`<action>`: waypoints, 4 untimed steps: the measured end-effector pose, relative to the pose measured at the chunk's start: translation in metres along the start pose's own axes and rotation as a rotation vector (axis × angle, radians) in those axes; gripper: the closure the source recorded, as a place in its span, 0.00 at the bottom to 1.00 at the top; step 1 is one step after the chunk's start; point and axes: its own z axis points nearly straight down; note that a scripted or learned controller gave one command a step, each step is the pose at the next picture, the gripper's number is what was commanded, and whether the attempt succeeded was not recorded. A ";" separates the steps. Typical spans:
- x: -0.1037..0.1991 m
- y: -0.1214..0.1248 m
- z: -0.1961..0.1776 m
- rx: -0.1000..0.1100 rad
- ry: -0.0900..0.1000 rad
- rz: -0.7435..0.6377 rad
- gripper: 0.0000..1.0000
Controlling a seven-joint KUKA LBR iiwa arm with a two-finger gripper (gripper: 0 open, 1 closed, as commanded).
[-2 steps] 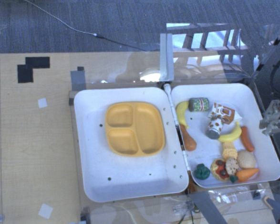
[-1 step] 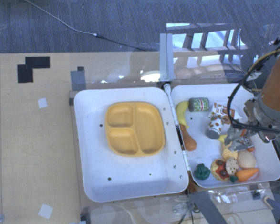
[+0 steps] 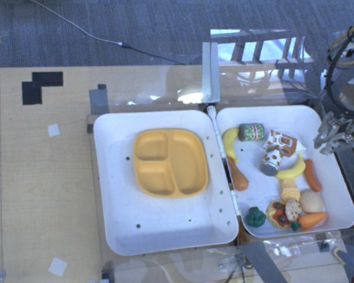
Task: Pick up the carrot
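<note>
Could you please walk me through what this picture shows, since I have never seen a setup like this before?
One camera above a bench looks down at a slant. On the wooden bench sit two shallow white bins side by side. The left bin holds a yellow divided plate. The right bin holds toy food: a carrot near its front edge, two bananas, one near the divider and one in the middle, a green can, a patterned cup, a sausage and a broccoli piece. The machine at the right edge is a robot arm; its gripper, a two-finger claw, is over the right bin's far right rim, well away from the carrot. I see nothing between its fingers.
</note>
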 end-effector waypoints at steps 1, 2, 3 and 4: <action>0.036 0.008 0.114 -0.012 0.010 -0.053 1.00; 0.015 0.070 0.098 -0.009 0.004 -0.371 1.00; 0.026 0.002 -0.014 0.000 0.002 -0.493 1.00; 0.033 0.056 0.089 -0.017 0.006 -0.483 1.00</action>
